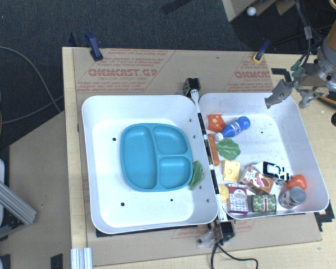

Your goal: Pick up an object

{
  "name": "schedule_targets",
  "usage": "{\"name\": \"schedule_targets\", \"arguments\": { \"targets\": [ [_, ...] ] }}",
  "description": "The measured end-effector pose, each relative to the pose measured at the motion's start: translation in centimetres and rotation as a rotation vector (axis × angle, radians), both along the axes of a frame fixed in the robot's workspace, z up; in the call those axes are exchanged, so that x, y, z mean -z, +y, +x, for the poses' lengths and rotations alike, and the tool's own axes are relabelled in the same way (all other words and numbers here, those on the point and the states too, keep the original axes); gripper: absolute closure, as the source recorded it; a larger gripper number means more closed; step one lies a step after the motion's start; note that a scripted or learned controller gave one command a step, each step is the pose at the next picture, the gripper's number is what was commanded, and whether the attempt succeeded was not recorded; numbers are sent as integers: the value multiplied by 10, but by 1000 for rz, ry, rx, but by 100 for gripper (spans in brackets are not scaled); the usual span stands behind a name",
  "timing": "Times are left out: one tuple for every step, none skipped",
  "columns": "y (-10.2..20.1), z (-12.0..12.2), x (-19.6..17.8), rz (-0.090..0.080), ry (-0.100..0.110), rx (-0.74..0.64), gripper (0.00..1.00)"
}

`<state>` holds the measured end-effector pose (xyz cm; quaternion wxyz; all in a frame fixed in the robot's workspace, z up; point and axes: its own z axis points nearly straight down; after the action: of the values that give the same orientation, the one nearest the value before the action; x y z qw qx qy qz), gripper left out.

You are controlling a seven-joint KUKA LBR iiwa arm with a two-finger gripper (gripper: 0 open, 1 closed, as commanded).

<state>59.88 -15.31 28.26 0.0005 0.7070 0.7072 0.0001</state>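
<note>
My gripper (pixel 293 96) hangs over the far right corner of the right bin (pixel 305 136), open, with nothing between its fingers. Its left finger (pixel 276 95) reaches over the bin's back rim. Below it, toy food is heaped toward the bin's front and left: a blue bottle (pixel 236 126), an orange piece (pixel 215 122), a green leaf (pixel 229 148), a yellow cheese wedge (pixel 231 170), a snack packet (pixel 256 179), a black-and-white item (pixel 275 170) and a small can (pixel 291 197). The gripper touches none of them.
The left bin (pixel 100 128) holds a blue divided plate (pixel 156 156) with a green piece (pixel 197 174) by its right edge. Two small boxes (pixel 251 202) lie at the right bin's front rim. Clamps sit on the bench's back edge.
</note>
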Motion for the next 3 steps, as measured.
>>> {"name": "schedule_targets", "arguments": {
  "targets": [
    [26, -30, 171, 2, 7, 1, 0],
    [46, 26, 198, 1, 1, -1, 0],
    [56, -42, 198, 2, 3, 1, 0]
  ]
}}
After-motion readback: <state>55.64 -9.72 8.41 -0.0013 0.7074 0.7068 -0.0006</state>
